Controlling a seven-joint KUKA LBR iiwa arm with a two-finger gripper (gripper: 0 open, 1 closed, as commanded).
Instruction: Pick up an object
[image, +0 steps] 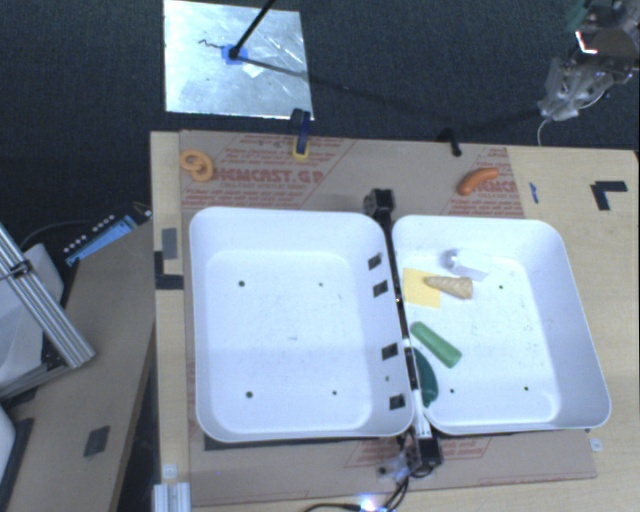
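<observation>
Fingers (572, 98) hang high at the far right corner, well beyond the right bin (575, 290); grip state unclear.

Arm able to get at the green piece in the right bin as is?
Probably yes. The green piece lies uncovered in the right bin, apart from the cone; the tool is up beyond the bench.

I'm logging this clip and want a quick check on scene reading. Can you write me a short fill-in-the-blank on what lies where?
1. The green object lies in the ____ bin.
2. The yellow card lies against the bin's ____ wall.
3. The orange sausage-shaped toy lies on the cardboard, ____ the bins.
4. The gripper is at the view's top ____ corner.

Missing words: right; left; outside; right
</observation>
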